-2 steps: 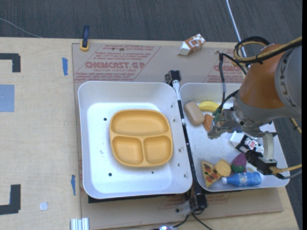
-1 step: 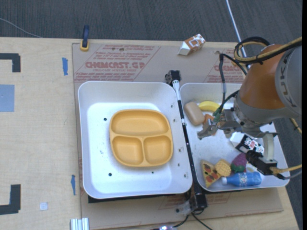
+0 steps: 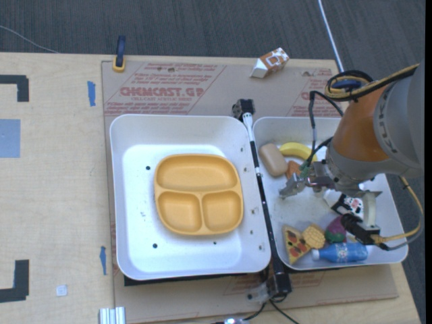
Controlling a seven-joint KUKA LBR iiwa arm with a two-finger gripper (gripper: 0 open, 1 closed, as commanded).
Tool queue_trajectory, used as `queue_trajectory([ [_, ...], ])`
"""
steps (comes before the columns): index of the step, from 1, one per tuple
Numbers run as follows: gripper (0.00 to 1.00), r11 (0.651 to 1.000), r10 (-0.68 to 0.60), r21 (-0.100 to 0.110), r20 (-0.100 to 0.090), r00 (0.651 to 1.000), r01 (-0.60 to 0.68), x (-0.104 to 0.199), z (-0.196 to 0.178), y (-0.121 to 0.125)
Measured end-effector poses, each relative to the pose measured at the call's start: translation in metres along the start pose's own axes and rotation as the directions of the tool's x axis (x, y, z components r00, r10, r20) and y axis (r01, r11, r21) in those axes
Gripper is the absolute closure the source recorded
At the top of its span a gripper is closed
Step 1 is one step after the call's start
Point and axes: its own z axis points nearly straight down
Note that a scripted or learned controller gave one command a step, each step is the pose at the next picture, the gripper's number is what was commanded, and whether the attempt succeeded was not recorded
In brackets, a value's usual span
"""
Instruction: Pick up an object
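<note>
Toys lay in the right bin: bread roll, banana, pizza slice, cracker, purple piece, blue bottle. Hand hung low beside the roll, finger spread not discernible, nothing seen gripped. Left bin held a yellow divided plate. Small carton lay on the worktop behind.

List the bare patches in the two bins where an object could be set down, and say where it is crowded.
Left bin: bare white floor rings the yellow divided plate, widest along its left and bottom. Right bin: crowded; bread roll, banana, pizza slice and blue bottle surround the gripper.
</note>
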Motion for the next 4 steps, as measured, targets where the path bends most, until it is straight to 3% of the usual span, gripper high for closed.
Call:
queue_trajectory([
  [1,0.0,1.0,-0.001,-0.019,0.004,1.0,0.002,-0.003,0.004,-0.02],
  [4,0.0,1.0,-0.003,-0.022,0.004,1.0,0.003,-0.007,0.003,-0.06],
])
